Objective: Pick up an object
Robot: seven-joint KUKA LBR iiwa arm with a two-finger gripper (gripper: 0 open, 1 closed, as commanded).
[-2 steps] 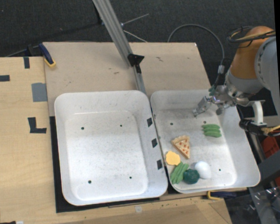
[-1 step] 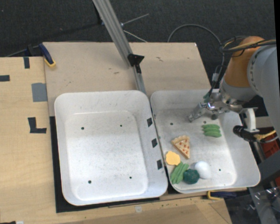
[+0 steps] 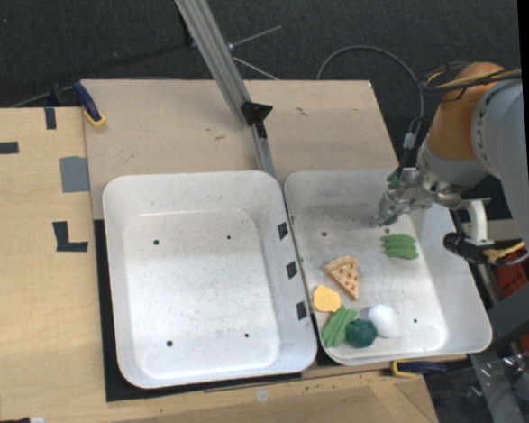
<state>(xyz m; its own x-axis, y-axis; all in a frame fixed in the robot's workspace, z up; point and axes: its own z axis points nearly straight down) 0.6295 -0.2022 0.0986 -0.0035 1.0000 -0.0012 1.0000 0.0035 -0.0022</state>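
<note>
The right bin [image 3: 336, 201] holds several small objects. A green ridged piece [image 3: 400, 246] lies near its right side. A tan waffle-like wedge [image 3: 345, 275] sits in the middle, with a yellow piece [image 3: 326, 298] just below it. At the front lie a light green pod [image 3: 338, 326], a dark green ball [image 3: 362, 333] and a white ball [image 3: 383, 319]. My gripper [image 3: 389, 214] hangs low over the bin's back right part, just above the green ridged piece and apart from it. Nothing shows between its fingers.
The left bin [image 3: 197, 274] stands beside the right one. A slanted metal pole [image 3: 222, 60] crosses the bench at the back and ends near the bins' shared edge. The grey and orange arm [image 3: 462, 129] fills the space to the right.
</note>
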